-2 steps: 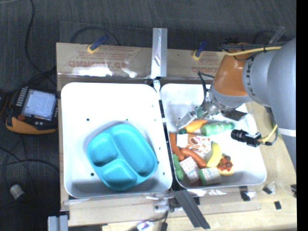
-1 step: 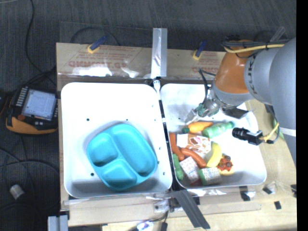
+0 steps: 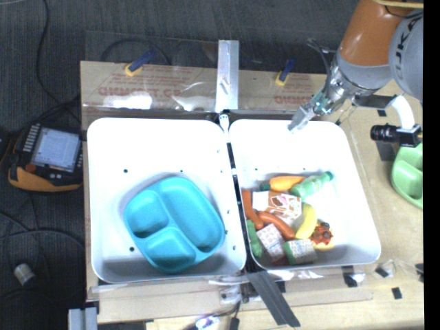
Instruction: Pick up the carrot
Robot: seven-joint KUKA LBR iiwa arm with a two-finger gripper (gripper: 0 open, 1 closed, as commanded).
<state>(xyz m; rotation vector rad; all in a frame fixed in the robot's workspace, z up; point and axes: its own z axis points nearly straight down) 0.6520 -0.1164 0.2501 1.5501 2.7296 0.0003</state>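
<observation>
Item 1: carrot (image 3: 285,182), right bin (image 3: 357,184), top of toy pile beside green bottle (image 3: 313,184). Likely light, rigid, slick; you grip mid-body. Gripper (image 3: 302,120) at far rim; finger state: cannot tell.

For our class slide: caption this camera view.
Pincer above right bin's far edge; carrot among toy food; blue tray left.

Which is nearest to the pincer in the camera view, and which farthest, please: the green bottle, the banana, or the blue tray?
From the pincer, above the right bin's far edge:
1. Green bottle, upper part of the pile.
2. Banana, lower in the pile.
3. Blue tray, left bin.
</observation>
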